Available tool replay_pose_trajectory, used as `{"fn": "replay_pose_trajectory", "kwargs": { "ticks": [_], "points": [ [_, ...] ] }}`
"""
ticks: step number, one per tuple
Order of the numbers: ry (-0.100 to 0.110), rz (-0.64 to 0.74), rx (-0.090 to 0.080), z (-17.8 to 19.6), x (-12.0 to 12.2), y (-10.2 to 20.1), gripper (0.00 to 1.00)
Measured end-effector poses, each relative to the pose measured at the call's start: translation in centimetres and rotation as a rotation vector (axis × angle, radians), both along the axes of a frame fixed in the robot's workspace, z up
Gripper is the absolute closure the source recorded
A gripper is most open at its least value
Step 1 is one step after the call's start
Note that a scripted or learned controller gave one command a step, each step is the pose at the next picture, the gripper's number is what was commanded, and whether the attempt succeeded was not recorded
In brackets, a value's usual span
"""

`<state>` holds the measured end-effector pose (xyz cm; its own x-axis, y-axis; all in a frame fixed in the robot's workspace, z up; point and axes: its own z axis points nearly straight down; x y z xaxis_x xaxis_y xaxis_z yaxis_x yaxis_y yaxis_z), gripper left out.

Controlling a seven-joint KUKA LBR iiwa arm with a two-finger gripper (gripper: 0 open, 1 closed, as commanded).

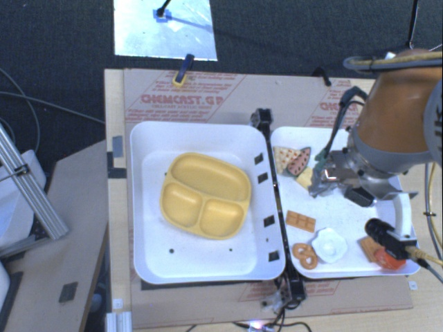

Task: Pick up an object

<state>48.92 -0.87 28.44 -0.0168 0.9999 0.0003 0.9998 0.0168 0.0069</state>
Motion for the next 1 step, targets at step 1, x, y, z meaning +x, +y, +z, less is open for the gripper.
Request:
{"fn": "replay_pose_trajectory", "kwargs": {
  "ticks": [1],
  "points": [
    [0.005,-0.005,0.002,0.52,-0.27,7.48,1.0]
  ]
}}
